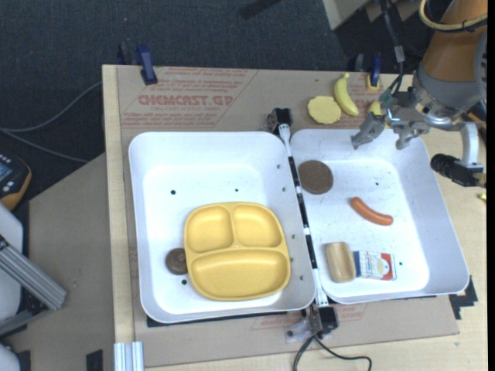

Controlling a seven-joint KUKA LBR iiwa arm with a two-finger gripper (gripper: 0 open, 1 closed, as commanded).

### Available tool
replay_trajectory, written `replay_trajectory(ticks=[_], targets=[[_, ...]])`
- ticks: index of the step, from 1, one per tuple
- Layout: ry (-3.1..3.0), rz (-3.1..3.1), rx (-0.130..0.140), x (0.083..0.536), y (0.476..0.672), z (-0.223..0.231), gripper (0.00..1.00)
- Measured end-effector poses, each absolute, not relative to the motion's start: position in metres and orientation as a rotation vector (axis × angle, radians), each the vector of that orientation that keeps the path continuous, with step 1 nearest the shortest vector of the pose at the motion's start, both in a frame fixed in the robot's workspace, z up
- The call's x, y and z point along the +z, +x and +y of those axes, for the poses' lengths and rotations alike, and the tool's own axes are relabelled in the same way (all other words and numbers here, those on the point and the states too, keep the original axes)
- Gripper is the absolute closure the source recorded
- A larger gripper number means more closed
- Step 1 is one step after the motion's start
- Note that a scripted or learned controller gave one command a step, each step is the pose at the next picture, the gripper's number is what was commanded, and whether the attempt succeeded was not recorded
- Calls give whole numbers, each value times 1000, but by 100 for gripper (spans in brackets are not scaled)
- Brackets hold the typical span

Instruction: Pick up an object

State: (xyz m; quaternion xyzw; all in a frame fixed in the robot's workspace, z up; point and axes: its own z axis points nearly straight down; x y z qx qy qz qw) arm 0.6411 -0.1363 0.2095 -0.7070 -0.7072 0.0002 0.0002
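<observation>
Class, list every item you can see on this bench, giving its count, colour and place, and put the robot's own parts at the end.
bins: two, white, side by side on the bench
divided plate: one, yellow, left bin
small disc: one, brown, left bin, beside the plate
round patty: one, brown, right bin
sausage: one, orange-red, right bin
bread roll: one, tan, right bin
small packet: one, white and red, next to the roll
banana: one, yellow, behind the bins
pincer: one, grey, open, above the right bin's far edge
</observation>
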Motion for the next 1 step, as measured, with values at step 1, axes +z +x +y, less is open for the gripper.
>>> replay_trajectory(ticks=[1], targets=[[-2220, -2209, 12, 86, 606, -178, 0]])
